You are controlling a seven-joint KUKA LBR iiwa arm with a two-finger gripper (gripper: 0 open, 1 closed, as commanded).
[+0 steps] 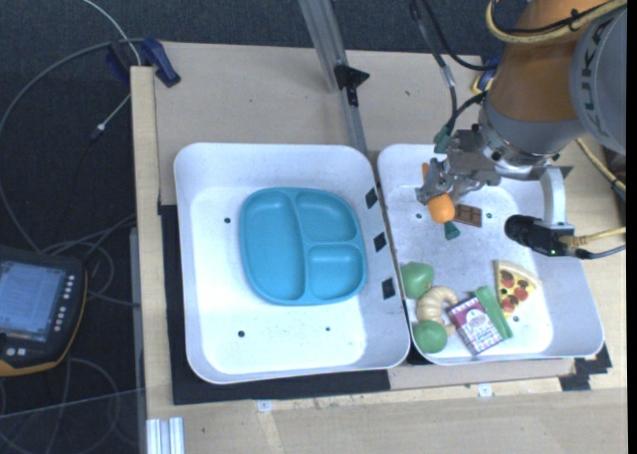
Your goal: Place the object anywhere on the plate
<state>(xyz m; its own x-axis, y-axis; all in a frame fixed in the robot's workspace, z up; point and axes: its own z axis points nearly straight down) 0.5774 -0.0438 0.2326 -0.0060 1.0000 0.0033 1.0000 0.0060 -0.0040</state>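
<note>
pick underway, plate not yet loaded

gripper (pixel 445 205) sits over the upper part of the right bin (pixel 577 328), with an orange ball (pixel 441 209) right at its tip. the ball appears to be between the fingers, but whether it is clamped or merely touched i cannot tell from this slant. the blue plate (pixel 302 244) lies in the left bin (pixel 204 342), all three wells bare. judged progress: early; transfer across the divider and release remain. other items (green pieces, pizza slice (pixel 515 287), a box (pixel 477 325)) lie clustered at the right bin's near end, well apart from the gripper.
</note>
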